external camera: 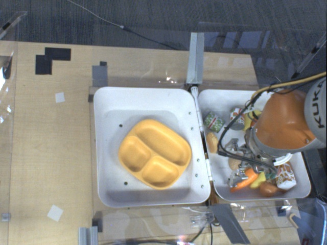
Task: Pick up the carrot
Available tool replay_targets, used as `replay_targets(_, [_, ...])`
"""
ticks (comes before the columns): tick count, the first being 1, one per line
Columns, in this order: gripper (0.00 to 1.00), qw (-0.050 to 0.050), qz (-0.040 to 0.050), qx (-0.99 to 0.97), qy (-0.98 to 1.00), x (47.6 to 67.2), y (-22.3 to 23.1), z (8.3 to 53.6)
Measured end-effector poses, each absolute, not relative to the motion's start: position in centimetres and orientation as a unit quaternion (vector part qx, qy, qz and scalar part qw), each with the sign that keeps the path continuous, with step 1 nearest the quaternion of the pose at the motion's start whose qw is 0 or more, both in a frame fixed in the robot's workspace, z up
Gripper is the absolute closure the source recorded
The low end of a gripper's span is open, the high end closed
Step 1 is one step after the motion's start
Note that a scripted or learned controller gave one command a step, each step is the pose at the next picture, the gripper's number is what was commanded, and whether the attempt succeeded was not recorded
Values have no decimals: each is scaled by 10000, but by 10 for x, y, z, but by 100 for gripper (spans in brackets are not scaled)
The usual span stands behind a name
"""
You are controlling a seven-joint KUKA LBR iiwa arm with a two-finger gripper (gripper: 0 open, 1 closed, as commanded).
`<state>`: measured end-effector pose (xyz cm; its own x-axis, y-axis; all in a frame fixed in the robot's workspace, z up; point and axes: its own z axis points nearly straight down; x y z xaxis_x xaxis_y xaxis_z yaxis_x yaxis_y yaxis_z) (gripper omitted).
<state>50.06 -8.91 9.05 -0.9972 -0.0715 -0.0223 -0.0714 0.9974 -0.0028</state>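
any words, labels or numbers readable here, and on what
"KU": black letters on the grey arm, cut off at the picture's edge.
Green packet in the right bin: print too small to read.
White patterned carton: print too blurred to read.

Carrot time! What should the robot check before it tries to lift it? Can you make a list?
1. Small orange carrot in view, in the right white bin: ok.
2. Gripper right over the carrot: ok.
3. Carrot between the gripper's fingers: cannot tell.
4. Room around the carrot: not ok; a yellow piece and a brown round toy crowd it.
5. Yellow divided plate in the left white bin, out of the way: ok.
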Motion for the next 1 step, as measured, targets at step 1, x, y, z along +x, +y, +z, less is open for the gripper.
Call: replay_targets(1, [100,138,-15,-388,9991,503,-88,103])
